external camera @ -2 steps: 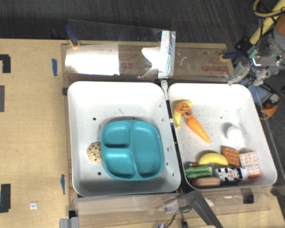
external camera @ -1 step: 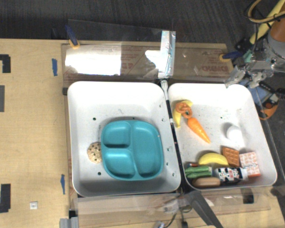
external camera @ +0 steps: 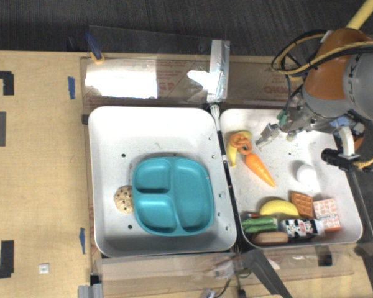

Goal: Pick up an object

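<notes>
The right bin (external camera: pixel 336 166) holds the toy food. An orange carrot (external camera: pixel 259 166) lies at its left side, touching a yellow-and-orange piece (external camera: pixel 238 144) just above it. My gripper (external camera: pixel 271 131) hangs over the bin's upper middle, just right of that piece and above the carrot, with nothing seen in it. A white rounded object (external camera: pixel 306 173) sits to the right of the carrot. Along the bin's front lie a yellow banana (external camera: pixel 278 208), a brown waffle (external camera: pixel 301 202), a pink-and-white box (external camera: pixel 327 213), a green vegetable (external camera: pixel 258 223), a sausage (external camera: pixel 270 238) and a black-and-white carton (external camera: pixel 298 228).
The left bin (external camera: pixel 112 141) holds a teal divided plate (external camera: pixel 172 194) and a cookie (external camera: pixel 123 198) at the plate's left edge. A clear sheet and a metal bracket (external camera: pixel 219 70) stand behind the bins. The arm and its cables (external camera: pixel 336 79) cover the right bin's upper right corner.
</notes>
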Available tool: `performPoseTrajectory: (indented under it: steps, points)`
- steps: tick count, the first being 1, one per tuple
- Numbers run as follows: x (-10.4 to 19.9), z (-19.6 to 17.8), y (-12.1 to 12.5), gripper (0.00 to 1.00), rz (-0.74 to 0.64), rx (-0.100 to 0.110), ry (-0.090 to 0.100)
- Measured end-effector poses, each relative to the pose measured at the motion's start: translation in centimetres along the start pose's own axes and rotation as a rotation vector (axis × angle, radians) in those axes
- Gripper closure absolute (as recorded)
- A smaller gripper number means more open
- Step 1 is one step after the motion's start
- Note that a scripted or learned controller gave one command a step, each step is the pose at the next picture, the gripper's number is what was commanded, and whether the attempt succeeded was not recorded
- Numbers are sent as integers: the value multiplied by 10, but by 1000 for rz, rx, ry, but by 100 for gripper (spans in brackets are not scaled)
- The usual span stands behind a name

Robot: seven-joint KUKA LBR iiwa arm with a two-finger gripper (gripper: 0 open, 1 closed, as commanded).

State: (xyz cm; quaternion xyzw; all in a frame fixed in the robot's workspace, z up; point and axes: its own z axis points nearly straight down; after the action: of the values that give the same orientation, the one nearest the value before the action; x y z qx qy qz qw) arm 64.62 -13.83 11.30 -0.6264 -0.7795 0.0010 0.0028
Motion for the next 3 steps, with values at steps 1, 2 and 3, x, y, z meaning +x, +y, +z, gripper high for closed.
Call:
performPoseTrajectory:
  steps: [1, 2, 3]
  points:
    - [32, 26, -44, 0, -202, -8, -5]
    - [51, 12, -119, 0, -38, -4, -1]
    - [82, -74, -118, 0, 28, -13, -4]
